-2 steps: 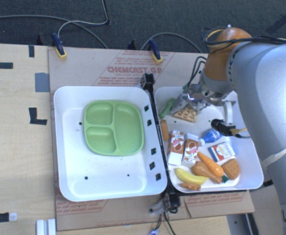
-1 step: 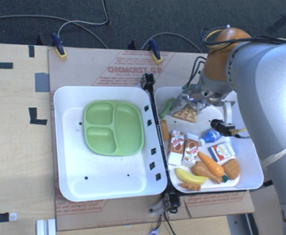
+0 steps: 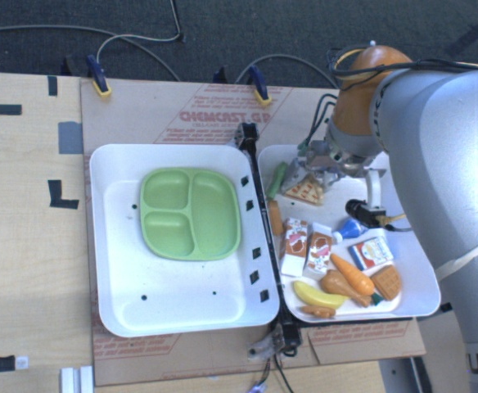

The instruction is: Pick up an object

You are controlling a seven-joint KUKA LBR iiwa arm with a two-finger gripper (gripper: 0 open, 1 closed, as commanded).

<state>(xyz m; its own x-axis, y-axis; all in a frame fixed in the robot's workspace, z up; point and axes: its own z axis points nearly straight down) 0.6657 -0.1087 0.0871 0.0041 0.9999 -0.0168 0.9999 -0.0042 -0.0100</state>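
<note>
Camera view from above: two white bins sit side by side; the left bin [image 3: 108,244] holds a green divided plate [image 3: 190,213], and the right bin [image 3: 423,289] holds toy food. The gripper [image 3: 319,169] hangs at the upper part of the right bin, just above a flat waffle-like wedge [image 3: 306,191]; whether it is spread or pinching cannot be told. The wedge looks light, stiff and thin, so it is likely best taken across its narrow edges. A toy banana [image 3: 317,295] and carrot [image 3: 353,275] lie lower in the frame

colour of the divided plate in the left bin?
Light green; the divided plate lies flat in the left bin, clearest in the camera view.
</note>
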